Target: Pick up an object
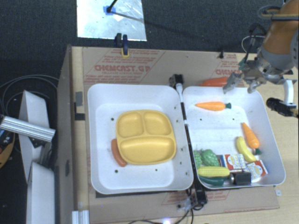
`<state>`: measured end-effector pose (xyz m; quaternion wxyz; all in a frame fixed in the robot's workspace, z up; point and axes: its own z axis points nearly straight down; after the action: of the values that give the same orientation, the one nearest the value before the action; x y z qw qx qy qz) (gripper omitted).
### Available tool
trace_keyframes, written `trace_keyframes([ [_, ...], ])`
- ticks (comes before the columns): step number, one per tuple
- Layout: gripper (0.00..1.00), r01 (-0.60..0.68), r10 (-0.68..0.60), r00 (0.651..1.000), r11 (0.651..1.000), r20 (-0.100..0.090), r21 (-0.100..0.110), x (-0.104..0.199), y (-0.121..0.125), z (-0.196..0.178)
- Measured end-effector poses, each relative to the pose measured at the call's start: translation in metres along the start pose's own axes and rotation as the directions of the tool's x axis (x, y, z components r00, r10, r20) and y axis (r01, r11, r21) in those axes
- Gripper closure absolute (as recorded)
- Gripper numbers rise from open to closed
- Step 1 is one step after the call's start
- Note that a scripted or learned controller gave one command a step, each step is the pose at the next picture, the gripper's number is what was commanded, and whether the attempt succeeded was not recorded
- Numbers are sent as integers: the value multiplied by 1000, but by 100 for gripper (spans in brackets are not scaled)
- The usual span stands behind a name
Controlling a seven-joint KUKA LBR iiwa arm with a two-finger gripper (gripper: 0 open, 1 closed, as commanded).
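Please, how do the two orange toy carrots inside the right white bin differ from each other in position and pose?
The orange toy carrot near the bin's far wall lies level across the view, with its green end pointing right; the orange toy carrot by the right wall lies slanted, green end toward the lower right. The first carrot lies alone on bare floor of the right white bin; the second lies close beside a yellow toy banana. Both are orange, tapered, with green ends.
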<state>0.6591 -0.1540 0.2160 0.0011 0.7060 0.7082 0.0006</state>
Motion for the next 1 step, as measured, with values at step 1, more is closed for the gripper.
trace_keyframes([
  [1, 0, -2, 2, 1000, 1000, 0, 3, -44, -41, 68],
])
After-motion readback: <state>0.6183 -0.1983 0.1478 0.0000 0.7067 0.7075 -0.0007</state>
